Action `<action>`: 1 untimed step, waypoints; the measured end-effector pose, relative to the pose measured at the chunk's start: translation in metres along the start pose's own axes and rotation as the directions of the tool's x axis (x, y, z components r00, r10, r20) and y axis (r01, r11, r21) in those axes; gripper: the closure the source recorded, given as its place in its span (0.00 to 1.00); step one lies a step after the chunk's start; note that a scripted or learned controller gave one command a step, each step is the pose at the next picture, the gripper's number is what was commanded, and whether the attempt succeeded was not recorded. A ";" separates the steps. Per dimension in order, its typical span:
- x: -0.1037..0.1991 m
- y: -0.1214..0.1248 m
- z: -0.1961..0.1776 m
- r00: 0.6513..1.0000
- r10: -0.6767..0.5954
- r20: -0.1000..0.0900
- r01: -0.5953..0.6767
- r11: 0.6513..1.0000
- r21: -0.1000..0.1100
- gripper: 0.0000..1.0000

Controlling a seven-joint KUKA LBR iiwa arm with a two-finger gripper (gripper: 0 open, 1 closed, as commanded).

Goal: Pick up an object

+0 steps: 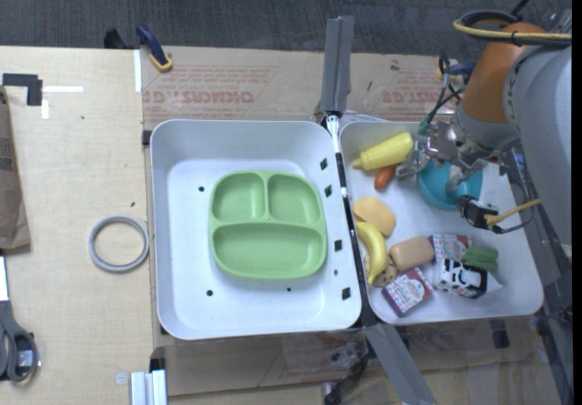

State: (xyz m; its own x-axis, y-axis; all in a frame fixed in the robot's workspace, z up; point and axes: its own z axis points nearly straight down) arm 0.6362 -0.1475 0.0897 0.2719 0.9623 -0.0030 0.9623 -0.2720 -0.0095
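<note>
Grey arm [546,94], orange band [491,75]

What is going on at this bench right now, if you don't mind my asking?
The grey arm's gripper is low over the back of the right bin, beside a teal cup and a yellow corn-like toy. A banana, bread-like pieces and small packets lie nearer the front. The left bin holds a green divided plate.

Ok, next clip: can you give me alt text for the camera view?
A grey robot arm reaches from the right, its claw low over the right white bin beside a blue cup, a yellow corn cob, a banana and other toy food. The left white bin holds a green divided plate.
</note>
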 end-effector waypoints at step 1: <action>0.011 0.002 -0.013 1.000 -0.011 -0.014 0.011 1.000 -0.004 1.00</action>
State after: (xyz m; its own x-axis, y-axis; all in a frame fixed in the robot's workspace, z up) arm 0.6410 -0.1378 0.1031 0.2618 0.9651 0.0112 0.9651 -0.2617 -0.0055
